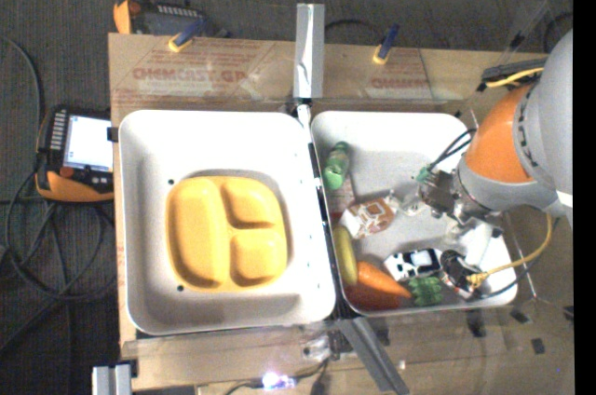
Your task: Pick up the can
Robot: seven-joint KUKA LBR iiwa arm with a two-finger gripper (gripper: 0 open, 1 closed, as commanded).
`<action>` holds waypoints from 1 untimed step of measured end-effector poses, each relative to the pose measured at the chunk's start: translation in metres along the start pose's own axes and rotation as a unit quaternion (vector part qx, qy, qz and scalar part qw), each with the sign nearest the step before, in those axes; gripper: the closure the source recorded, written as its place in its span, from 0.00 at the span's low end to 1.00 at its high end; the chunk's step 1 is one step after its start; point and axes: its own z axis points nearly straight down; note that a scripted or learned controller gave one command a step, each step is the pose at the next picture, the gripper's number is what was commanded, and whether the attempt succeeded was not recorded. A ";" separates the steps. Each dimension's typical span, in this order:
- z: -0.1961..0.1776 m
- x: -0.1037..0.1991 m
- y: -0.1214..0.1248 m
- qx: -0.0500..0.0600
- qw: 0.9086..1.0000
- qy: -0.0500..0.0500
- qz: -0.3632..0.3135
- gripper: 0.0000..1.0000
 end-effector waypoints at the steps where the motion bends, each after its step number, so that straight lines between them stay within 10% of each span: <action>1: -0.004 -0.044 -0.013 0.000 1.000 0.011 0.005 0.00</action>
